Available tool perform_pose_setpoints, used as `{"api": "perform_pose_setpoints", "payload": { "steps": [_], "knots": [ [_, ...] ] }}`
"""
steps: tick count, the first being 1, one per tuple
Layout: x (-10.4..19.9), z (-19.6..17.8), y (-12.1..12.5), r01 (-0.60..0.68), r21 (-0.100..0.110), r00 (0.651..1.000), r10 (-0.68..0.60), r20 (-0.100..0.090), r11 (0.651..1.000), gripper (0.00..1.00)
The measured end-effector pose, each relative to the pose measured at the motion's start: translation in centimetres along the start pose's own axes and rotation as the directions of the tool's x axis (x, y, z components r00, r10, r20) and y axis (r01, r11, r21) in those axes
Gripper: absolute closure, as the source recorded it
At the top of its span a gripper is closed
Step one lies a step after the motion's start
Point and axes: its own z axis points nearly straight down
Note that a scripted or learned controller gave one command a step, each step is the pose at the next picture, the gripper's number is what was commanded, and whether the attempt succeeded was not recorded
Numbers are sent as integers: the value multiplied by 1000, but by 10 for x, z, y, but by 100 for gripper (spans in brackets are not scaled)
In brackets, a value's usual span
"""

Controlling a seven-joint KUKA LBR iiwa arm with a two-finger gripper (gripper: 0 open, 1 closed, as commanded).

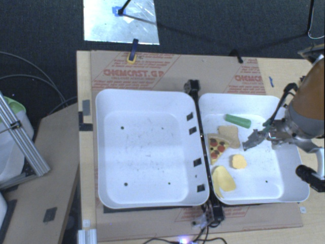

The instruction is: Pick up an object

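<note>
Two white bins (147,98) are sitting on brown cardboard (172,67) showing red lettering. The right one is holding a green cylinder (237,120), a tan slice (229,132), a red-dotted pizza piece (217,147) and two yellow pieces (238,161).

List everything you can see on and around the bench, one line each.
left bin: one, white, on the bench's left side, a few dark specks on its floor
right bin: one, white, beside the left bin, holding the toy food
green piece: one, green, long, at the back of the right bin
tan piece: one, tan, just in front of the green piece
pizza slice: one, yellow with red dots, by the right bin's left wall
round piece: one, yellow, mid right bin
flat piece: one, pale yellow, front left of the right bin
metal sheet: one, silver, on the floor behind the bench
arm: one, grey and orange, reaching in from the right
gripper: one, dark, over the right bin
</note>
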Motion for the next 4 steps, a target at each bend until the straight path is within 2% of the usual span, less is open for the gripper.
{"api": "perform_pose_setpoints", "payload": {
  "steps": [1,2,3,4],
  "knots": [
    [-11,132,-9,-3,-2,1000,3,1,1000,0],
    [18,105,43,5,-5,1000,-5,1,1000,0],
    [12,125,50,0,-3,1000,0,-3,1000,0],
    [37,125,2,-7,-13,1000,7,8,1000,0]
  ]
}}
